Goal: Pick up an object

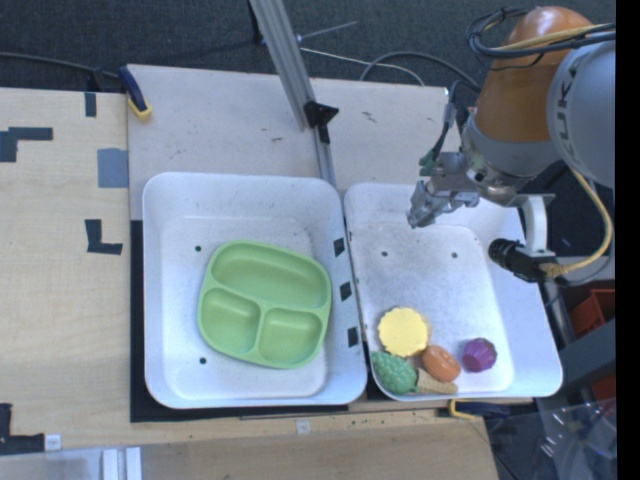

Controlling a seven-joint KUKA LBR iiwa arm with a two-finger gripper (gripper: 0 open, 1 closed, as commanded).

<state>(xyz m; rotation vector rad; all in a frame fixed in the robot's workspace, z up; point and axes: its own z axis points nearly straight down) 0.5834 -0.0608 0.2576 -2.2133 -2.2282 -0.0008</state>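
The right bin (520, 313) holds a yellow round toy (403, 330), a green leafy toy (395, 371), an orange toy (440, 362) and a purple toy (479, 353), all grouped near its front edge. My gripper (424, 211) hangs over the far part of the right bin, well behind those toys, with nothing seen between its fingers. Its fingers look close together.
The left bin (165, 288) holds a green divided plate (265, 304). A slanted metal rail (290, 58) crosses the bench behind the bins. Cables lie on the dark floor at the back.
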